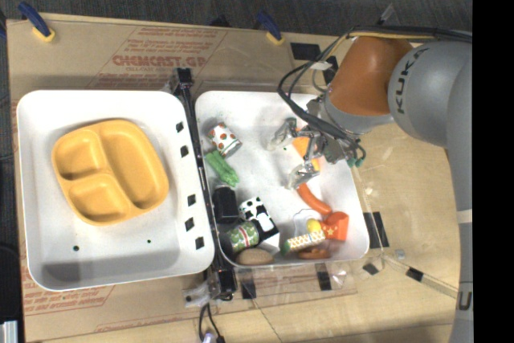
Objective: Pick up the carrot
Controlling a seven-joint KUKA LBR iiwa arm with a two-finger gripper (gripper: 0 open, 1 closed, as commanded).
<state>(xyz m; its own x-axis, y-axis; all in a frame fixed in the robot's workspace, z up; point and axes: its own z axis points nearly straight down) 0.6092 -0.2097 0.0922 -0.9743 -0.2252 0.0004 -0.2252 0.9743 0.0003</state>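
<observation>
The grey arm (426,92) with its orange band reaches in over the cardboard-covered surface (104,52). Well to the end effector's left sits the shallow white left bin (32,197), carrying a yellow divided plastic tray (110,170). The end effector (295,153) hangs low in the shallow white right bin (249,104), metal fingers (283,132) spread, pinching nothing. The long orange carrot (313,199) lies just below it on the bin floor, slanting toward the near right corner, its top end close under the fingers. A green plastic vegetable (221,169) lies left of the end effector.
</observation>
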